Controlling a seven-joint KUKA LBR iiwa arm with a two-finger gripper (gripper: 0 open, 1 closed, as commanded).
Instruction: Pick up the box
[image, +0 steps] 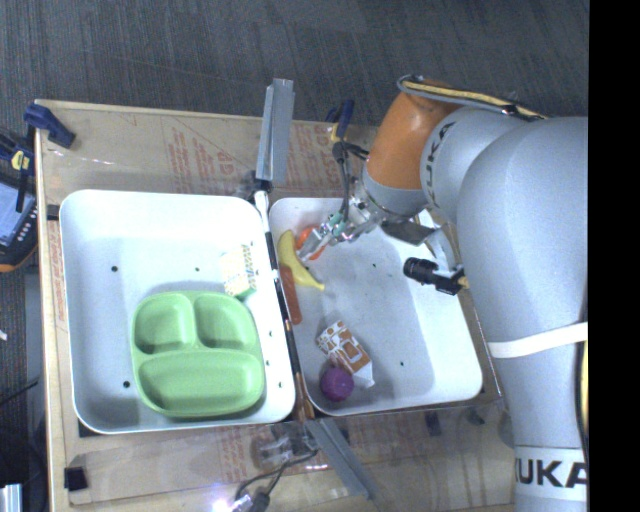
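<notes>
- Though two things could pass for the box, the likelier one is the small patterned carton (343, 349) lying in the near part of the right bin (440, 330), tilted on the diagonal, flat on the floor.
- It looks light and thin-walled, stiff enough to hold but easy to crush. My judgement is that a gentle pinch across its short sides would serve best.
- Touching or just beside its near corner sits a purple ball (336, 383). This may roll or block a finger on that side, so the far-right edge looks freer.
- A pale packet (238, 270) leans at the right wall of the left bin (90, 300), next to the green tray (199, 352). It could also be called a box, but I cannot tell.
- At the far left of the right bin the gripper (325, 236) hangs over a banana (297, 263) and something orange (304, 246). Whether it is released or clenched I cannot tell, and nothing is plainly between its fingers.
- A red stick (290, 297) lies along the left wall of the right bin, between banana and carton but off the straight path.
- A black knob (432, 272) on the arm juts over the bin's right side, well apart from the carton.
</notes>
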